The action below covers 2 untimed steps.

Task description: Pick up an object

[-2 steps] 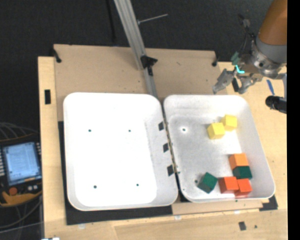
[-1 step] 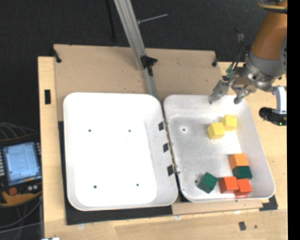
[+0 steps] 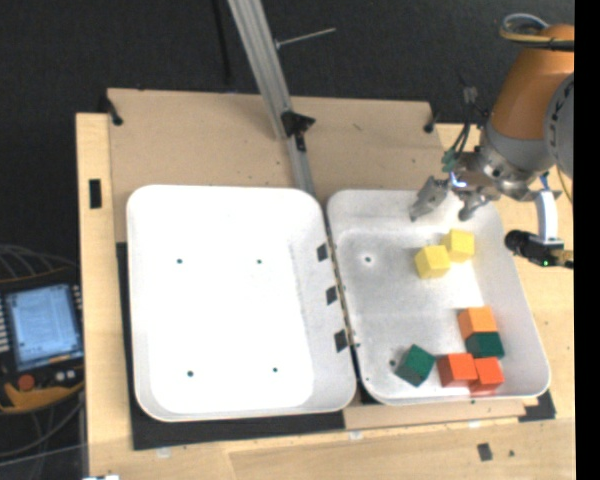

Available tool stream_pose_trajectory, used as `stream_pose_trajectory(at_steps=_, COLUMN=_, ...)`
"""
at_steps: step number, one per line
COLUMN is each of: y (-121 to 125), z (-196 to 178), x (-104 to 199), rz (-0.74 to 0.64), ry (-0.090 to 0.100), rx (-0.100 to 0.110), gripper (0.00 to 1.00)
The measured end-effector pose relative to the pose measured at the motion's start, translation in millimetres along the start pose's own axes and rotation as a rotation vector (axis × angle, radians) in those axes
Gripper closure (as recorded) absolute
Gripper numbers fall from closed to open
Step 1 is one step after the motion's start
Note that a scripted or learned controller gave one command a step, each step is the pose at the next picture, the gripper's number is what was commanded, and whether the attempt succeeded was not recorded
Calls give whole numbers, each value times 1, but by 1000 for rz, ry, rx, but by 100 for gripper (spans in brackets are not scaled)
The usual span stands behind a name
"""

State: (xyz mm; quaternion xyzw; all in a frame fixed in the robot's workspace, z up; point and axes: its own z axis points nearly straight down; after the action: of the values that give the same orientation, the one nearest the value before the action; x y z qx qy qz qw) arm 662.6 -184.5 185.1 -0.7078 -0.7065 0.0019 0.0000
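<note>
The tool (image 3: pixel 448 198) is seen at the far rim of the right bin (image 3: pixel 380 298), hanging from the grey and orange arm (image 3: pixel 528 108) that enters from the right of the view. Its two fingers (image 3: pixel 425 200) are spread apart, and nothing is seen between them; no object is touched by them.

Just below the tool, nearer the camera, two yellow blocks (image 3: pixel 445 253) are found on the floor of that bin, close together, one slightly further left than the other. They lie a short way from the fingertips and apart from them.

Well beyond these, toward the near edge of the bin and far from the tool, a cluster of blocks is gathered: an orange block (image 3: pixel 477 320) with a dark green block (image 3: pixel 485 345) directly below it, and two more orange-red blocks (image 3: pixel 470 370) set side by side at the near rim. A separate green block (image 3: pixel 415 365), turned at an angle, lies just left of that cluster.

To the left of the tool, across the shared edge, the left bin (image 3: pixel 230 298) is placed. Both bins are carried by the pale wooden surface (image 3: pixel 95 218). A slanted metal pole (image 3: pixel 265 58) is fixed behind the bins, up and left of the tool. At the view's far left, off the surface, a handheld control pendant (image 3: pixel 35 333) with a lit screen is seen.
</note>
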Motion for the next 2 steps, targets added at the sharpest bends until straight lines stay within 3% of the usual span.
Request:
stream_pose_trajectory(at_steps=1, y=2, z=46, x=7, rz=-4, ry=1, rx=0, gripper=0)
stream_pose_trajectory(at_steps=2, y=4, z=31, x=6, rz=-4, ry=-2, rx=-9, gripper=100)
